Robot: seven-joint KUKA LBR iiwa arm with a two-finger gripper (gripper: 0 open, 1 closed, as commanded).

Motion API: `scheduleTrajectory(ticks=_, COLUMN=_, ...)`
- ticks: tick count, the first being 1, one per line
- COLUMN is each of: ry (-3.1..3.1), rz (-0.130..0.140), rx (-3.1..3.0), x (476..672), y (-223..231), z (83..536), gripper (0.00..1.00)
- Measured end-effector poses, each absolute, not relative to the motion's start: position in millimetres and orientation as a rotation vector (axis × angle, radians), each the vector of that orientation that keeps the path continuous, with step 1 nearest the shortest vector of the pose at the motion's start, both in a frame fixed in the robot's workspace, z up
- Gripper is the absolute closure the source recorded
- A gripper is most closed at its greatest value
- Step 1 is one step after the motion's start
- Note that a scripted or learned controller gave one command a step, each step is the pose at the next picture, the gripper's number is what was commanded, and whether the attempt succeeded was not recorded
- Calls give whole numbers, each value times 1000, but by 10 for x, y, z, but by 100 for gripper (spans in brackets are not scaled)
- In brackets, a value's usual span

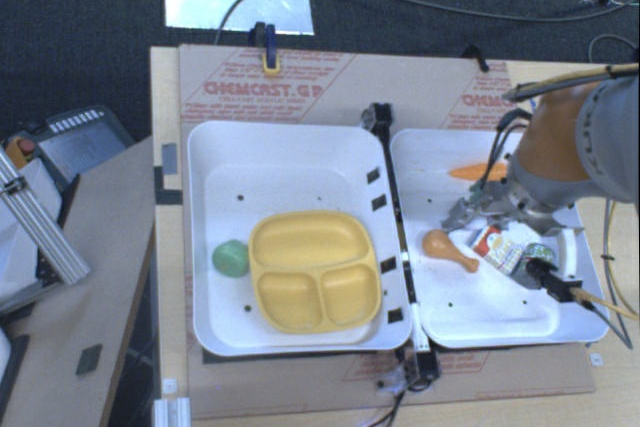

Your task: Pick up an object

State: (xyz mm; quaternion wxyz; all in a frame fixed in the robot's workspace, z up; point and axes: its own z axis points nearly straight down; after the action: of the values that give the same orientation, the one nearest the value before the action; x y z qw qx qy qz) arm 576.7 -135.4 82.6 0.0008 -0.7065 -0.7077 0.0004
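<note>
Camera view looks down on two white bins, and in the right bin point(480, 315) we see the likeliest thing to be picked: a toy drumstick point(449, 250), tan and orange, lying flat on the bin floor near the middle. Just to its right lies a small red-and-white packet point(497, 246), and beyond that, close against it, a small dark round thing point(540, 253) we cannot name with confidence. An orange carrot-like piece point(478, 172) rests farther up the same bin, partly tucked under the arm.

The gripper point(480, 210) hangs low over this cluster, just above the drumstick and the packet. Its metal parts are small and tangled with cables in the view, so we cannot tell whether it is spread or closed, and we see nothing lifted with it. The arm point(570, 145), grey with its orange band, comes in from the right and covers the upper right corner of the bin.

In the left bin point(290, 140) sit a yellow divided tray point(313, 269) and, touching its left edge or nearly so, a green ball point(230, 258). Both are well apart from the gripper.

We judge the task to be at the reach: the gripper is down among the objects, but every object appears to rest on the bin floor. Securing one and lifting it clear is, as far as we can see, all left to do.
</note>
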Motion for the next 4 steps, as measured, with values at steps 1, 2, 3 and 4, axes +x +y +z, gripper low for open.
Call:
scheduleTrajectory(ticks=1, ry=-2225, rz=-2, rx=-2221, x=5780, y=-1359, z=952, gripper=100)
scheduleTrajectory(ticks=2, ry=-2225, rz=-4, rx=-2225, x=5798, y=-1450, z=1431, gripper=100)
scheduleTrajectory(ticks=3, ry=-2231, rz=-6, rx=-2222, x=5917, y=-1472, z=1990, gripper=100)
scheduleTrajectory(ticks=4, ry=-2231, rz=-6, rx=-2221, x=5934, y=-1475, z=2516, gripper=100)
